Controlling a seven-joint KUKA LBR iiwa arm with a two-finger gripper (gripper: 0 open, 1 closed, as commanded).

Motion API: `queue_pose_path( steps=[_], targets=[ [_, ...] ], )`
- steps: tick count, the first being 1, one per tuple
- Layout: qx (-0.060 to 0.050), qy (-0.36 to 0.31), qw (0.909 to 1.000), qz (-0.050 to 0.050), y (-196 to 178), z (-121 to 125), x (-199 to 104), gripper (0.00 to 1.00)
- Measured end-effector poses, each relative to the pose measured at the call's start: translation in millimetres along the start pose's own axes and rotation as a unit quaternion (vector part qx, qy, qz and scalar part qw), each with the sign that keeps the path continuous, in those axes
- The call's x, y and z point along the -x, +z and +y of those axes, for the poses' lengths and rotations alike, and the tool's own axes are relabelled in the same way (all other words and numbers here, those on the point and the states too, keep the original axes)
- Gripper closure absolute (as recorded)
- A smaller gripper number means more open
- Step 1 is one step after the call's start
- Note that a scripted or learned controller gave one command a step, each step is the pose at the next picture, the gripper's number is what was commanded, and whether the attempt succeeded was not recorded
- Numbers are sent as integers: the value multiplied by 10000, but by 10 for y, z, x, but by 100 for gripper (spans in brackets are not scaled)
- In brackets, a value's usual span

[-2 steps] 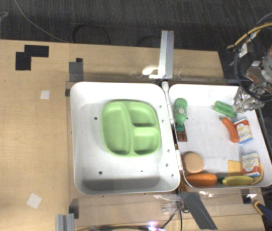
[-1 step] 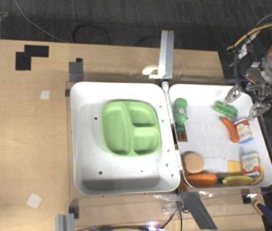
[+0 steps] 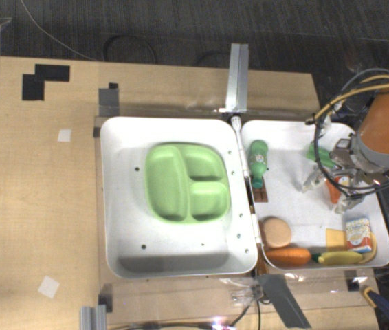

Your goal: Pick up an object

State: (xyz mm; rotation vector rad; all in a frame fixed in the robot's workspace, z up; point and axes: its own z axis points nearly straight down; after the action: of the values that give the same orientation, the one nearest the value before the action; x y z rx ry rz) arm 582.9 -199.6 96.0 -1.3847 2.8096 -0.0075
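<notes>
Bench (image 3: 43,205): light wood, bearing two shallow white bins side by side. Left bin (image 3: 122,246) contains one green divided plate (image 3: 184,182), three compartments, lying flat near the bin's middle. Right bin (image 3: 287,153) holds the loose items. Arm (image 3: 387,126) enters from the right, orange band uppermost, with yellow and black cables looping over the bin's far right corner. It covers part of the bin's right side, including most of a green item and an orange one beneath the wrist. Gripper (image 3: 332,177) sits low over that area; whether its fingers are apart or closed cannot be told.

Items, largest first: green bottle (image 3: 258,158) against the left wall, label end toward the front; carrot (image 3: 289,256) along the front wall; round brown bun (image 3: 276,232) just behind it; small carton (image 3: 359,234) near the front right corner; yellow banana (image 3: 342,257) at the front wall; yellow block (image 3: 335,238) beside the carton.
</notes>
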Motion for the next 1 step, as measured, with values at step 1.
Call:
queue_pose_path(
  steps=[1],
  targets=[
    [-30,0,10000,-1,37,692,-321,0]
  ],
)
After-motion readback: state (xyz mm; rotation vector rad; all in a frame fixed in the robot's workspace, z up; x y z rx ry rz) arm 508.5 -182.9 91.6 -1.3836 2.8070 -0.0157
